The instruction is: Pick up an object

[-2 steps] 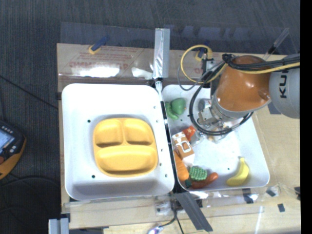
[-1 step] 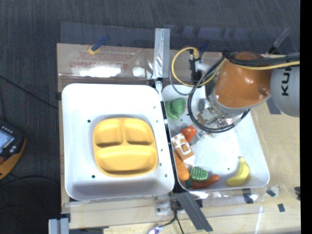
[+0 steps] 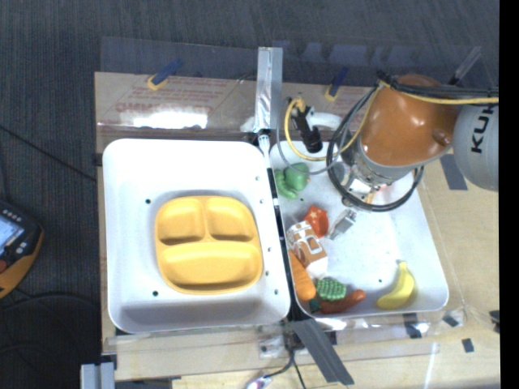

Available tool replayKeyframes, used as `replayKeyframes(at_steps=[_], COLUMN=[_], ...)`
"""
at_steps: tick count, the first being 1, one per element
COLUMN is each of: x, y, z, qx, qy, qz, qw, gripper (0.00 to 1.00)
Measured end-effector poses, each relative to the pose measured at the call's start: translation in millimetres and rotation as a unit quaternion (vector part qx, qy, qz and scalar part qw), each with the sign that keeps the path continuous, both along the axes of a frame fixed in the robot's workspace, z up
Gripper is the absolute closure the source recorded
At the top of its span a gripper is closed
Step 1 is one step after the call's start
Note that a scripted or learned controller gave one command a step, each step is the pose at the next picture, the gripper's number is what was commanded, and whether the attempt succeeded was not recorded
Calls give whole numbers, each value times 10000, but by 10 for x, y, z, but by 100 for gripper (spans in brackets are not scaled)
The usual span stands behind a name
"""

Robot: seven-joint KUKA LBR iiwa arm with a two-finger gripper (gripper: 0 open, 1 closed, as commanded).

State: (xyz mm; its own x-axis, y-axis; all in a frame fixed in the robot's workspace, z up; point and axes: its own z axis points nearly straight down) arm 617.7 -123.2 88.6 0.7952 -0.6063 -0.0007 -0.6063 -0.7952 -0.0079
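Just left of gripper, red toy

Dark grey ribbed carpet floor spreads around the table, from nine o'clock over to twelve. The table's top is brown board with blue tape tabs at its far edge. At nine o'clock, an orange-and-black device lies on the floor.
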Motion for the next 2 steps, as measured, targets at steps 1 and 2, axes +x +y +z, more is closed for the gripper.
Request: replayKeyframes(at_steps=[1, 2], x=[-37, -496], y=[229, 314], z=[418, 3], qx=[-18, -42], qy=[25, -27], qz=[1767, 2270], qw=[9843, 9739], gripper=[0, 0])
